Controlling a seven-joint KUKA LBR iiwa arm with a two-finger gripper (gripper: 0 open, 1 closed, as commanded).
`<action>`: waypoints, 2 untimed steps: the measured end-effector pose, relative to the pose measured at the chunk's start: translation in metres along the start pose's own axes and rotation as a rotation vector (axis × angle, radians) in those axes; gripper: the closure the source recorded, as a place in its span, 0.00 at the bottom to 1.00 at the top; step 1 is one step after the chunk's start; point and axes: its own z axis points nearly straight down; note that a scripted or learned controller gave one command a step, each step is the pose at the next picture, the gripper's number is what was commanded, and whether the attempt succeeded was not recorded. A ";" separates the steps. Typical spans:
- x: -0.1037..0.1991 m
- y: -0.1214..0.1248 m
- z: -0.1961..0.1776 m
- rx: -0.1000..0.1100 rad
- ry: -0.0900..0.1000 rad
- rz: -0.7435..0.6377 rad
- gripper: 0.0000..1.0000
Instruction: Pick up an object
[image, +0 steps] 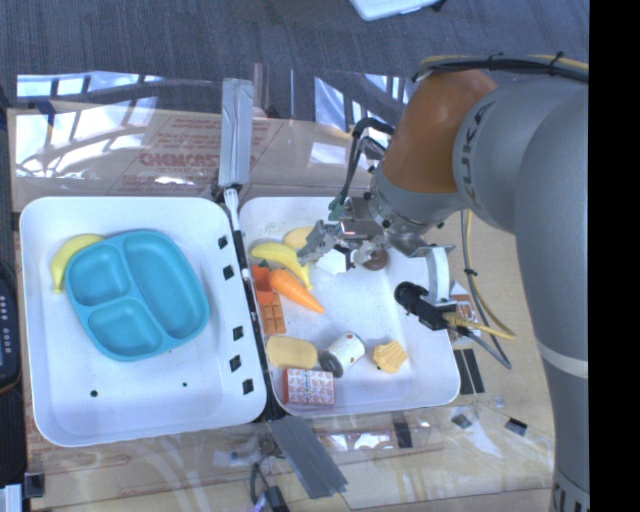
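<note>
The gripper (338, 243) hangs over the back of the right bin (430, 375), below the grey arm with its orange band (435, 130). Just left of it lie a yellow banana (279, 258) and a pale round piece (297, 238). An orange carrot (294, 288) rests slantwise below the banana. A small brown round thing (375, 260) sits close to the gripper's right side. Toward the front of the bin are a yellow bread-like piece (291, 352), a white cup on its side (346, 351), a yellow cracker (390, 356) and a red-and-white box (310, 386).
The left bin (60, 400) holds a blue divided plate (135, 292) with a second banana (66, 256) at its back left edge. An orange waffle block (271, 312) lies by the divider between the bins. Black fittings and cables (425, 305) stick out at the right bin's right wall.
</note>
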 end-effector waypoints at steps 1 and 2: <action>-0.015 0.015 0.128 -0.002 -0.001 -0.072 0.00; -0.015 0.014 0.119 0.000 -0.001 -0.076 1.00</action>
